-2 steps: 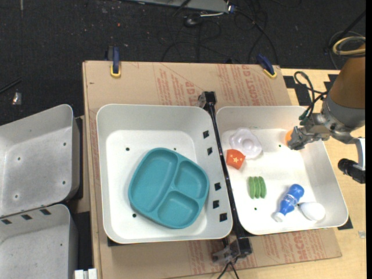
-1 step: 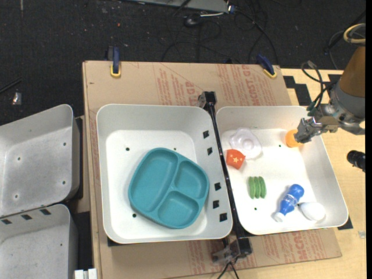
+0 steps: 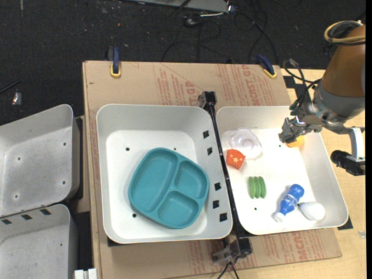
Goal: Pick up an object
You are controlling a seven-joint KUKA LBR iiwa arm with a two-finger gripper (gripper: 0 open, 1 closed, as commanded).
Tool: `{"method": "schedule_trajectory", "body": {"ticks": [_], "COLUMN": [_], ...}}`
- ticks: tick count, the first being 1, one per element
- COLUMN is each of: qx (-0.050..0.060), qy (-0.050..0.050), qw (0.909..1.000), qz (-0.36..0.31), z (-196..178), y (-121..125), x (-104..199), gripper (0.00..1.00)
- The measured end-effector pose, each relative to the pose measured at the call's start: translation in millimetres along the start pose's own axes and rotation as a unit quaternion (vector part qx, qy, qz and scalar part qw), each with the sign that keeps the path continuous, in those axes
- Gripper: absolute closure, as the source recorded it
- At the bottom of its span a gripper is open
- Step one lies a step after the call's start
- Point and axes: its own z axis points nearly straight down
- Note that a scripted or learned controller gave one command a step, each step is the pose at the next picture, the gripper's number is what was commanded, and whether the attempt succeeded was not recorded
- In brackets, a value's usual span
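My gripper [image 3: 289,132] hangs low over the far right corner of the right bin [image 3: 325,173]. A small yellow object [image 3: 296,143] peeks out just below and to the right of it, and whether they touch cannot be made out. Elsewhere in this bin lie a clear plastic piece [image 3: 244,140], an orange-red object [image 3: 235,158], a green ridged object [image 3: 257,187], a blue and white bottle [image 3: 289,201] and a white rounded object [image 3: 313,211].
A teal divided plate [image 3: 168,188] lies in the left bin [image 3: 116,127]. A black divider [image 3: 216,150] runs between the bins. White trays [image 3: 35,150] sit off the bench to the left. Clamps and cables line the far edge.
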Motion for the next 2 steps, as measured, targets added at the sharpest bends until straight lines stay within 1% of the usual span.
{"method": "schedule_trajectory", "body": {"ticks": [2], "qx": [0.001], "qy": [0.000], "qw": [1.0000], "qz": [-0.001], "z": [-2.4], "y": [-6.8], "x": [107.1], "gripper": [1.00]}}
